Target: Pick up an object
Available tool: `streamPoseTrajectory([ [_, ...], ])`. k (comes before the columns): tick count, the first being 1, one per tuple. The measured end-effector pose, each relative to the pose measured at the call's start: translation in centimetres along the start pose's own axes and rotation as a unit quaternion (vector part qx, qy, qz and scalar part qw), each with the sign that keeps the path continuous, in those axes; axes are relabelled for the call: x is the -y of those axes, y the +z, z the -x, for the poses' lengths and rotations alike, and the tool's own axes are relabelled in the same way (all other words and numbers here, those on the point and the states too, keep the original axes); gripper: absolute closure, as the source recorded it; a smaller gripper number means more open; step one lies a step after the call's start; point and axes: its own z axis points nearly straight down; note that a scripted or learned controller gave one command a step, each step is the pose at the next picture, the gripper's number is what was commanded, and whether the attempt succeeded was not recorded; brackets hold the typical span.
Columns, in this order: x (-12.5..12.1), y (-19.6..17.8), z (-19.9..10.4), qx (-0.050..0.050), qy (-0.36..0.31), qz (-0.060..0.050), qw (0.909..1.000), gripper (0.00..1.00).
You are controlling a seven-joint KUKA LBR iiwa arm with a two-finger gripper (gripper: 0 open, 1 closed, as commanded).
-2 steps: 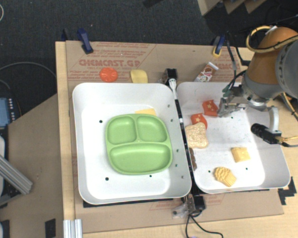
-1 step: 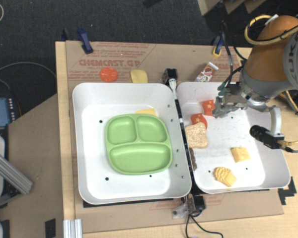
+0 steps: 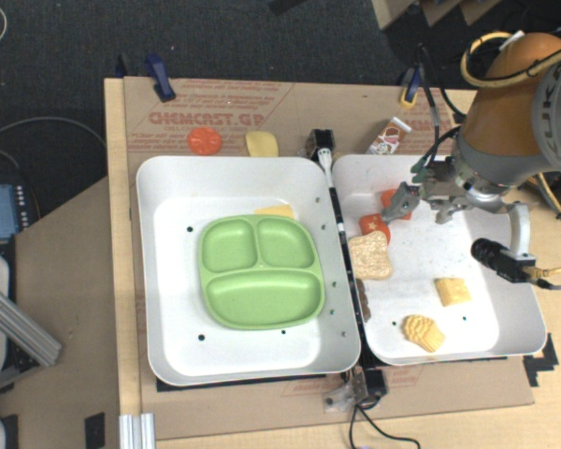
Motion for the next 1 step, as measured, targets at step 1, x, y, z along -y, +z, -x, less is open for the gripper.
streamPoseTrajectory([
  [1, -9.19, 10.20, 2.45, 0.002, -0.001, 0.007, 1.0000, 0.00],
])
